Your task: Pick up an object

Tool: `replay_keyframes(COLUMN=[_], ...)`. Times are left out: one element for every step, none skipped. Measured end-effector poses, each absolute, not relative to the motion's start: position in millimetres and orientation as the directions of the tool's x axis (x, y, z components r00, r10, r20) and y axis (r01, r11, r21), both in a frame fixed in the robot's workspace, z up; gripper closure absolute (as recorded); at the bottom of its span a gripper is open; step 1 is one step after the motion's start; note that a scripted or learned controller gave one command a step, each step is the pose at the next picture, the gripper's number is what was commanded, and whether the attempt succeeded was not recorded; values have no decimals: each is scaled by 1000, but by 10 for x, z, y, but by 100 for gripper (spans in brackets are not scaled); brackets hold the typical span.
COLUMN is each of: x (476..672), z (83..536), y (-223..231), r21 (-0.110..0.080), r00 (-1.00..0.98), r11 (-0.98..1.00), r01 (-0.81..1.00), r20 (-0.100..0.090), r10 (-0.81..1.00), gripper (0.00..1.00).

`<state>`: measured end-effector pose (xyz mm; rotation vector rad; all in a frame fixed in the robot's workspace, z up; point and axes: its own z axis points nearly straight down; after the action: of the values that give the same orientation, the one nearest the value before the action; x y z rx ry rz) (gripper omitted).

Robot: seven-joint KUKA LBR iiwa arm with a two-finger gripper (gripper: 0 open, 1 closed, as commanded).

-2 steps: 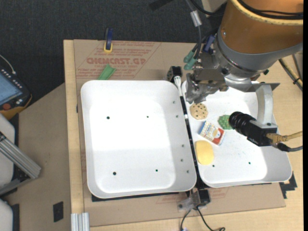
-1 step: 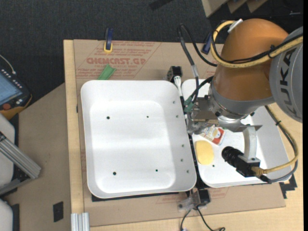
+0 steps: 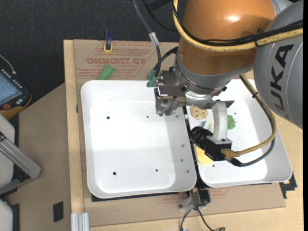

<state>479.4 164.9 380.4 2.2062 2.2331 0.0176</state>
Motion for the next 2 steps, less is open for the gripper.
replay_keyframes(x=[4788, 4788], z=[3405, 3096], y=[1183, 402], r21=[-6, -6], r00=[6, 10], r11=[-6, -10], r01=[1000, 1000], r20=[-2, -3], r10=[1000, 1000], gripper=[100, 100])
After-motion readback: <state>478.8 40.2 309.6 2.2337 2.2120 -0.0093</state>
